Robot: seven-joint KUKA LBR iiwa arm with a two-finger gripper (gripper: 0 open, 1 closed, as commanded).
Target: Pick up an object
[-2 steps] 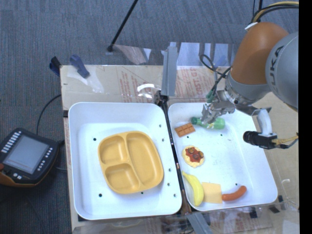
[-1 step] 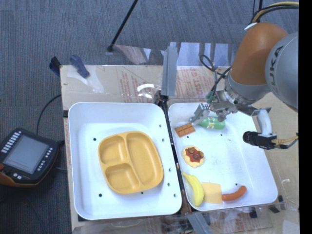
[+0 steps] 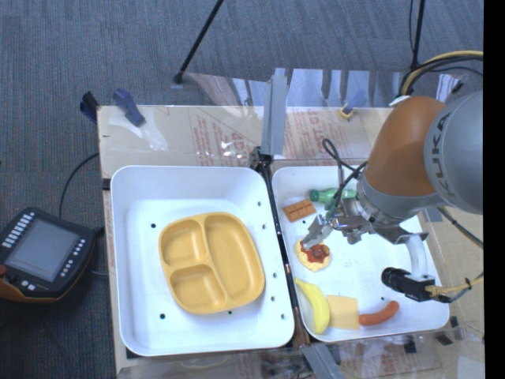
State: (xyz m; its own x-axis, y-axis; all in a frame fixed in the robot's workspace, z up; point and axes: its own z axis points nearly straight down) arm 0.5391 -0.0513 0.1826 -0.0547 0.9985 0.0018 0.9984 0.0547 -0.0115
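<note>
We count two white bins. The left bin (image 3: 138,290) holds one yellow plate (image 3: 211,262) with three compartments, lying near its middle. The right bin (image 3: 359,279) holds six small food pieces, one of each: a brown cracker (image 3: 299,210), a green piece (image 3: 322,196) (partly hidden behind a cable and the wrist), a round yellow piece (image 3: 314,257) with a red blob on top, a banana (image 3: 316,305), a pale cheese wedge (image 3: 344,313) touching the banana, and a sausage (image 3: 379,314) just beside the wedge.

The grey and orange arm (image 3: 410,160) reaches in from the right and covers the far right part of the right bin. A teach pendant (image 3: 39,251) lies on the floor to the left of the bench.

The gripper (image 3: 327,234) hangs directly over the round yellow piece, very close to its red top. We cannot tell whether it is spread or pressed together, and we see nothing gripped in it.
</note>
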